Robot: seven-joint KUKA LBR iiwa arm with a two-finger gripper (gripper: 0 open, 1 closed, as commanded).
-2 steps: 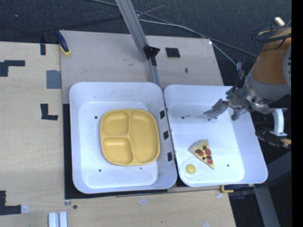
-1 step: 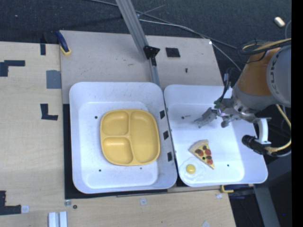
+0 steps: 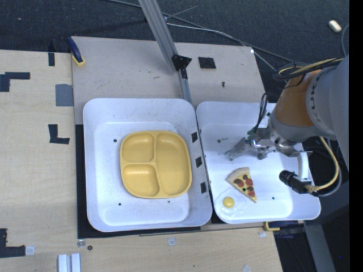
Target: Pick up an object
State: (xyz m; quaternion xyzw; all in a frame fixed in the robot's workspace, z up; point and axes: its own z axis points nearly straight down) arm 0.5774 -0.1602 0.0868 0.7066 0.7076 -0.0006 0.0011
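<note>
A toy pizza slice (image 3: 243, 183) lies in the right bin (image 3: 227, 118), near its front. A small round yellow piece (image 3: 228, 202) sits just left of and below it. My gripper (image 3: 233, 153) reaches in from the right, low over the bin's middle, a little above and left of the pizza slice. Nothing shows between its fingers. The grey arm with its orange band (image 3: 292, 103) covers the bin's right side.
The left bin (image 3: 96, 152) holds a yellow three-compartment plate (image 3: 155, 164). A metal pole (image 3: 161, 30) slants down to the gap between the bins. A black cable with a yellow hose (image 3: 309, 186) hangs at the right bin's right edge.
</note>
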